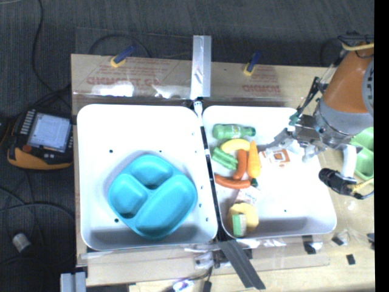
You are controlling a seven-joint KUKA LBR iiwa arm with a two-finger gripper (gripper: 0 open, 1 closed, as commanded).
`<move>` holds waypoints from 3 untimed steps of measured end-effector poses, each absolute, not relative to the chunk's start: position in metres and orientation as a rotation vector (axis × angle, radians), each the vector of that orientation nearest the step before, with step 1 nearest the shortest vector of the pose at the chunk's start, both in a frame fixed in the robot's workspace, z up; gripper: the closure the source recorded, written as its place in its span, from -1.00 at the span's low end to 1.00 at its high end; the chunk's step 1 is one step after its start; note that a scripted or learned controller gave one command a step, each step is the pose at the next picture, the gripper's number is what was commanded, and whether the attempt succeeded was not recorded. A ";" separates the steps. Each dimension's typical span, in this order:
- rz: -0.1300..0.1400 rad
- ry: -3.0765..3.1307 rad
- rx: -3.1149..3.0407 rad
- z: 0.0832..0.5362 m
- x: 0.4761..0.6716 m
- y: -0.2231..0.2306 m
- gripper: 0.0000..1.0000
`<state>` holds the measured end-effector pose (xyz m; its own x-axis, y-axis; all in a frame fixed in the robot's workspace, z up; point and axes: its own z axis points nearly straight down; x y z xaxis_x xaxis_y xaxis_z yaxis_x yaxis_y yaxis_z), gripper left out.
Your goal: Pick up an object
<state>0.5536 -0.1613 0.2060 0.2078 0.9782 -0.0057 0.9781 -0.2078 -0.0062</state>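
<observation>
Two shallow white plastic bins sit side by side on the bench; the left bin [91,163] carries a turquoise three-compartment plastic plate [153,193] lying toward its 6 o'clock side; the right bin [304,205] carries a cluster of toy food against its 9 o'clock wall. Cluster contents: a green plastic bottle [234,130] lying on its side at the 12 o'clock end, a yellow curved piece [233,145] just below it, a green pod-like piece [223,159] beside the wall, an upright orange carrot-shaped piece [242,162] touching a second orange piece [254,160], and a red-orange chilli-shaped piece [232,182] lying crosswise beneath them; a separate yellow-and-green piece [242,218] rests nearer 6 o'clock. The grey arm with its orange band enters from 3 o'clock; the gripper [298,140] sits over the 1 o'clock part of the right bin, near a small white-and-orange card [279,157] on the bin floor; whether it is spread or closed cannot be told from this angle, and nothing is seen in its grasp. Judgement: no pick made yet; the nearest candidates lie at 9 o'clock from the gripper, their long axes running roughly 12-to-6, so a closing direction across 9-to-3 would suit; crowding makes a clean single pick doubtful.
</observation>
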 end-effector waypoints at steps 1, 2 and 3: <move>-0.013 -1.877 -2.540 0.122 0.584 -0.117 -1.00; -0.032 -2.022 -2.461 0.110 0.592 -0.115 -1.00; -0.035 -2.018 -2.478 0.120 0.594 -0.118 1.00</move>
<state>0.5939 -0.1182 0.1200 0.2028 0.9791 -0.0172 0.9779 -0.2016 0.0562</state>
